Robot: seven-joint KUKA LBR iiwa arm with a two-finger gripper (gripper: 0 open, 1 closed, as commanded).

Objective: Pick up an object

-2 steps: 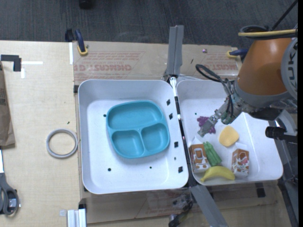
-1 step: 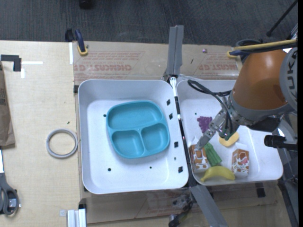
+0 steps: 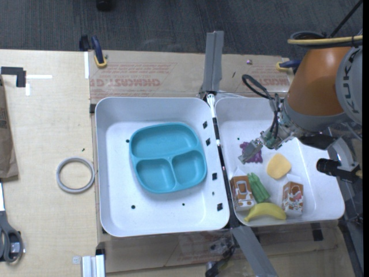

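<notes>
Grapes [image 3: 251, 150], one purple bunch, lie in the right bin [image 3: 323, 206] just beside my gripper [image 3: 268, 139], whose jaw state I cannot tell, near two cartons [image 3: 243, 191], one banana [image 3: 266, 212], one yellow wedge [image 3: 278, 166] and one green vegetable [image 3: 259, 187].

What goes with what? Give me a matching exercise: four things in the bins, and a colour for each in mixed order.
Things:
1. divided plate
2. banana
3. grapes
4. vegetable beside the carton

Colours:
A. purple
B. green
C. blue
D. yellow

Pairs: 1-C, 2-D, 3-A, 4-B
</notes>
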